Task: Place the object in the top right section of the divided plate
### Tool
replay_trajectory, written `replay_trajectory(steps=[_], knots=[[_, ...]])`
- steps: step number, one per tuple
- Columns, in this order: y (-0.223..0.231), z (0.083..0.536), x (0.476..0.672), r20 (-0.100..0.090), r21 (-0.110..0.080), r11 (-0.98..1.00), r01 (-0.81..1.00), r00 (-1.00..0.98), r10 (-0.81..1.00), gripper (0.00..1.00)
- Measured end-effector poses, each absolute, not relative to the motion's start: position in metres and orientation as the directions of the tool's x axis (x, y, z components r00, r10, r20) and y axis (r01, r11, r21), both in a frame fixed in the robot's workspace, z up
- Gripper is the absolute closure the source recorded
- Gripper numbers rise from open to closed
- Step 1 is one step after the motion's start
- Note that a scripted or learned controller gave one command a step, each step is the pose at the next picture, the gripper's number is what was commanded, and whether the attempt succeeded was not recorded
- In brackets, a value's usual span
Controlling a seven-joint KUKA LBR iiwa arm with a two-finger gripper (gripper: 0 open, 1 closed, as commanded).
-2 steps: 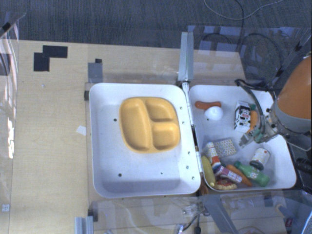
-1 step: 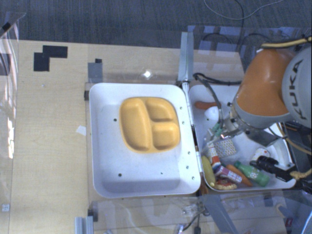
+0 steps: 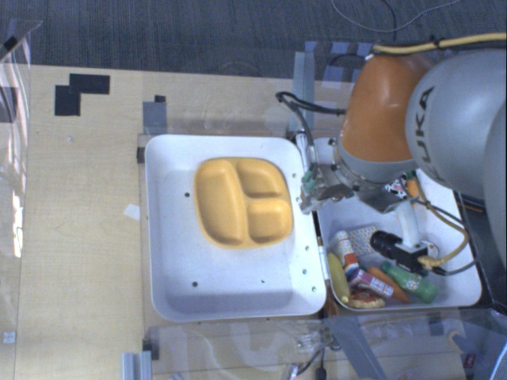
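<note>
A yellow divided plate [image 3: 242, 201] lies in the left white bin [image 3: 182, 291]. It has one long section on the left and two small sections on the right, and nothing lies in any of them. My gripper [image 3: 310, 188] hangs over the wall between the two bins, just right of the plate's top right section [image 3: 261, 178]. The big grey and orange arm covers the back of the right bin [image 3: 467, 291]. Several toy foods sit at the front of that bin, among them a yellow banana [image 3: 337, 274], an orange carrot [image 3: 390, 283] and a green piece [image 3: 421, 290].
A speckled white item [image 3: 358, 238] and a red and purple packet [image 3: 369, 280] also lie in the right bin's pile. Bare white floor surrounds the plate. Grey brackets stand at the bin corners, and black tape marks the bench at far left.
</note>
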State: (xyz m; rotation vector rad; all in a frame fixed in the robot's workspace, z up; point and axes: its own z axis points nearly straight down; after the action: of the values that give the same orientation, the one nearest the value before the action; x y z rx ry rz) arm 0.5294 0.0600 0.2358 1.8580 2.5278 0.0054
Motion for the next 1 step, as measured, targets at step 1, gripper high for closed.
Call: replay_trajectory(steps=[1], knots=[[0.0639,0.2778,0.5049,-0.002,0.008,0.284,0.959,-0.284,0.959,1.00]])
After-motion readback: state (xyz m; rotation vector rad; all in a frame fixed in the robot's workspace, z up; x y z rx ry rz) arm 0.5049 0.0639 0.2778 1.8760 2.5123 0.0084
